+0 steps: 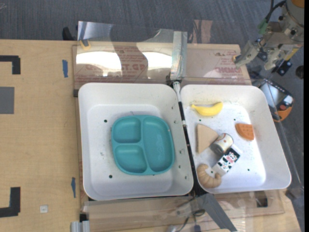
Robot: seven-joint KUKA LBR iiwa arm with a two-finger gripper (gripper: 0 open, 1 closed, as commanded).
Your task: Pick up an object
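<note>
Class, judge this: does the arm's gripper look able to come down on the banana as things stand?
Probably yes. The banana lies alone near the right bin's far wall, nothing over it, and the gripper hangs just beyond that bin.

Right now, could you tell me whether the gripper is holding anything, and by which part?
Nothing is held. The gripper sits up at the top right, outside the right bin, with nothing between its fingers. The banana lies in that bin.

Glossy white plastic bins (pixel 96 100) (teal tray (pixel 143 144) looks smooth, matt) on cardboard (pixel 34 129).
</note>
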